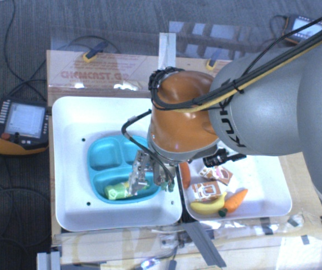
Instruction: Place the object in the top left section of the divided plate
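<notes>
Tool [144, 176] hangs over the blue plate [105, 153] in the left bin [71, 122], jaw state cannot be told, with a green object [114, 193] lying in the plate's bottom section, so risk is release in the wrong compartment.

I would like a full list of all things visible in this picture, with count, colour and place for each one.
Bins: two, white, side by side on the bench.
Divided plate: one, blue, in the left bin.
Green object: one, in the plate's lower section, beside the gripper.
Banana: one, yellow, right bin, near front.
Carrot: one, orange, right bin, beside the banana.
Small boxes: two, white and red-brown, right bin.
Handheld controller: one, orange and black, on the floor at left.
Arm: one, grey with orange band, reaching in from the right.
Gripper: one, metallic, over the plate.
</notes>
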### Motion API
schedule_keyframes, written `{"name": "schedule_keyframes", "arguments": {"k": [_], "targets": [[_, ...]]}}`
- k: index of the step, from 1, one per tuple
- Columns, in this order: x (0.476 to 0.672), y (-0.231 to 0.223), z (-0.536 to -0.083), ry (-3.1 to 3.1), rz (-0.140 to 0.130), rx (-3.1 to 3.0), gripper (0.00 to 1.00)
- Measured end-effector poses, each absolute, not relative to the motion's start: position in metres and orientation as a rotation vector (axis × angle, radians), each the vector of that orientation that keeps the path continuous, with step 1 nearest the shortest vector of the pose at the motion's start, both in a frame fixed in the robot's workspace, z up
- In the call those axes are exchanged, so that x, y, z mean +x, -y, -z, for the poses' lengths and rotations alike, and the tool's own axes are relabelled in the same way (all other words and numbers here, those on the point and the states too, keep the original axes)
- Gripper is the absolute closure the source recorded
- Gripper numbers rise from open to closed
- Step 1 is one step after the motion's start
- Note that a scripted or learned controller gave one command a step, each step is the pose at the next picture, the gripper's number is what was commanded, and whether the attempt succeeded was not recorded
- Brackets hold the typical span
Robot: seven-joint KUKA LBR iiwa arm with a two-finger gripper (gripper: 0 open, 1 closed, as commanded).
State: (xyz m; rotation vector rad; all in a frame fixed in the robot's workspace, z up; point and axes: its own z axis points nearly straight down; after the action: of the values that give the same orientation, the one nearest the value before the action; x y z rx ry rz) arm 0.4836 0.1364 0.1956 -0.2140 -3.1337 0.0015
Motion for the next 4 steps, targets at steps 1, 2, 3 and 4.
{"name": "schedule_keyframes", "arguments": {"k": [1,2,3,4], "targets": [[0.485,-0.178,-0.435,3.146,0.001,-0.110,1.00],[0.484,-0.171,-0.302,3.141,-0.003,-0.080,1.00],[0.484,-0.195,-0.366,3.002,-0.002,-0.932,1.00],[0.483,-0.212,-0.230,3.004,-0.004,-0.910,1.00]]}}
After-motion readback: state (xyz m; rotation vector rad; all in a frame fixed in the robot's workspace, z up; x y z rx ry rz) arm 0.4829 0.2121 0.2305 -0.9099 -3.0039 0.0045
